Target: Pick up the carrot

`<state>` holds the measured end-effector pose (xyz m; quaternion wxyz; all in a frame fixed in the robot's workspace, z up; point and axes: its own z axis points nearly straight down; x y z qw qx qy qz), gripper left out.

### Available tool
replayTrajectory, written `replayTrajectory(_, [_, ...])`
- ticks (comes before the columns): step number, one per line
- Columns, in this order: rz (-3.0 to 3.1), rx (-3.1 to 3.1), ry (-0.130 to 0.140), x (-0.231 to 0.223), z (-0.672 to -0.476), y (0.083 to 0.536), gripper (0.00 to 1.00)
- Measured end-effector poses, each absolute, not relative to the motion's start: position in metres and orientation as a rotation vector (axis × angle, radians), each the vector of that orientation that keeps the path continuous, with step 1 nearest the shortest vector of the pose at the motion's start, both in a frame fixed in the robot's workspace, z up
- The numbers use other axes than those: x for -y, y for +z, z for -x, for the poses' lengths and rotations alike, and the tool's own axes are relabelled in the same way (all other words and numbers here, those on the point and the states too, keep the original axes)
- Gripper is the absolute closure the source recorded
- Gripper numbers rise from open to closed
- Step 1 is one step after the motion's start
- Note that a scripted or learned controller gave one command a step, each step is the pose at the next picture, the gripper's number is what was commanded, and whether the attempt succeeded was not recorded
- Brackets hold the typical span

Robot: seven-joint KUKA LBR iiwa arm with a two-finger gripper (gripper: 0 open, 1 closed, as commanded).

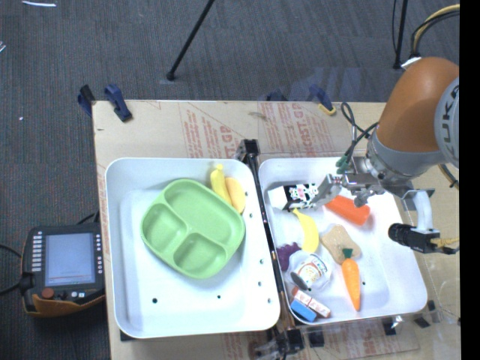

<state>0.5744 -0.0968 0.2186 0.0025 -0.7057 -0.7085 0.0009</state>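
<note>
Carrot (351,280) lies lower right of the right bin (405,295), tip pointing down, green top just beside a tan bread slice (339,241). Gripper (346,188) sits above it, over an orange piece (349,210); finger state: cannot tell. Best approach, likely: move toward lower frame, straddle the carrot's thick upper half across its width, avoiding the bread. Red print on the bench board (225,130) is unreadable; arm shows "UK".

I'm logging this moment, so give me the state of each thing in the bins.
carrot: lying flat in the right bin, not gripped
green tray: upright in the left bin
banana: lying flat
gripper: over the orange block
</note>
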Motion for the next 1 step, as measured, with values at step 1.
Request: replayTrajectory(1, [2.038,2.391,0.001,0.1314,-0.4952,0.1344,0.00])
